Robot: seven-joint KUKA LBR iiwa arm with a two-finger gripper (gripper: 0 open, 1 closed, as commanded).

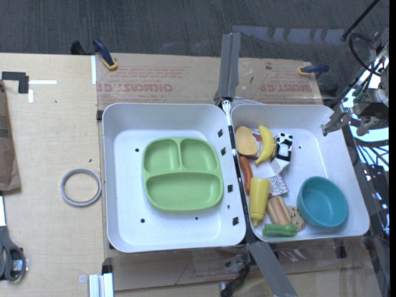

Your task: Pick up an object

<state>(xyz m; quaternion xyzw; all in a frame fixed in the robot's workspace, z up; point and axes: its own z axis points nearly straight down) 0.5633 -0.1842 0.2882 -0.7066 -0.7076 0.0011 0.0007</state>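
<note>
The right bin [309, 129] holds a heap of toy food along its left wall. In that heap are a yellow banana [266, 144], an orange bun [246, 142], a black-and-white piece [283, 146], a red sausage [246, 172], a yellow bottle [258, 198], a hot dog [278, 210], a cookie [297, 218] and a green pea pod [279, 229]. A teal bowl [322, 203] stands at the bin's near right. The left bin [124, 215] carries a green divided plate [182, 173]. My gripper [365, 113] hovers at the view's right edge, above the right bin's far right corner, away from every object.
A tape ring [81, 186], a brown bag [7, 141] and scissors [11, 260] lie on the bench left of the bins. Blue-and-yellow clamps [105, 53] hold cardboard behind them. A grey metal bar [229, 67] rises between the bins. Cables hang at the right.
</note>
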